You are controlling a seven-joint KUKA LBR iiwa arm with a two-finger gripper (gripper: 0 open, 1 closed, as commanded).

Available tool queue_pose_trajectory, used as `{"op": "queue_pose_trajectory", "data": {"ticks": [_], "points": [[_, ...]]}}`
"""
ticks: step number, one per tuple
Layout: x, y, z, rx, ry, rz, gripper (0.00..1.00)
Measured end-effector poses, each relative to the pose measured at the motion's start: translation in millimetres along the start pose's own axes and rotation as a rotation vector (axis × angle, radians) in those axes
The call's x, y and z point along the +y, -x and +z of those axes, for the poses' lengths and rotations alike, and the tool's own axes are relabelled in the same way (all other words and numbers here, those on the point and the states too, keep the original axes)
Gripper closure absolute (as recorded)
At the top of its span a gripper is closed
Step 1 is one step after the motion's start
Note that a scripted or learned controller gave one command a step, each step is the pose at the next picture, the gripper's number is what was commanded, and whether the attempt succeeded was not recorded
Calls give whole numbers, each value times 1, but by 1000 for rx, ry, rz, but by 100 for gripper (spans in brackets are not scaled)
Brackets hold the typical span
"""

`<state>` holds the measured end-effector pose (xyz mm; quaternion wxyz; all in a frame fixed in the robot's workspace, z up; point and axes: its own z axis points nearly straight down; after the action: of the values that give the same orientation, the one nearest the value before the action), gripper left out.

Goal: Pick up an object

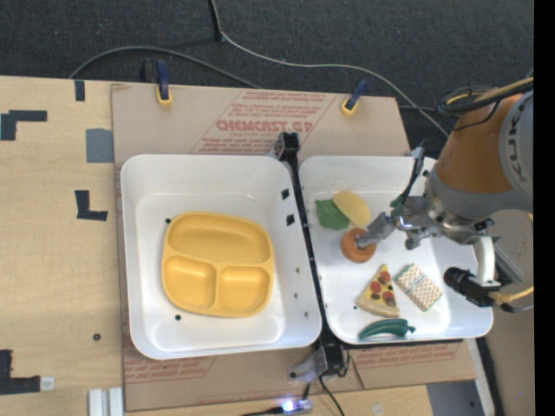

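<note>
On the right side of the frame, the grey arm [486, 163] with its orange band reaches into the right white bin [347, 167]. Its gripper [368, 237] points down and to the left, and the metal fingers [378, 227] seem to lie over the top of a small round orange-brown object [354, 249]. I cannot tell how far the fingers are open, or whether they really hold it.

This orange-brown object looks like a short disc with a smooth, dull surface, and it sits near the centre of the right bin. Just above it lie a pale yellow rounded piece [352, 206] and a green piece [330, 214], touching each other. Lower in the same bin there is a toy pizza slice [380, 291], triangular with red dots, beside a small patterned block [420, 287]. A green pod-shaped toy [383, 328] lies at the lower rim.

The left white bin [139, 232] carries a yellow plastic plate [218, 262] with three compartments and rounded corners. Both bins rest on a brown cardboard sheet [251, 120].
</note>
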<state>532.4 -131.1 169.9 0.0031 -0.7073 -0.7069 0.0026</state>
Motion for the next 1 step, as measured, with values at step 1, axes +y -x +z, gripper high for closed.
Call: {"op": "queue_pose_trajectory", "data": {"ticks": [1], "points": [[-5,-4,45,0,2,-1,0]]}}
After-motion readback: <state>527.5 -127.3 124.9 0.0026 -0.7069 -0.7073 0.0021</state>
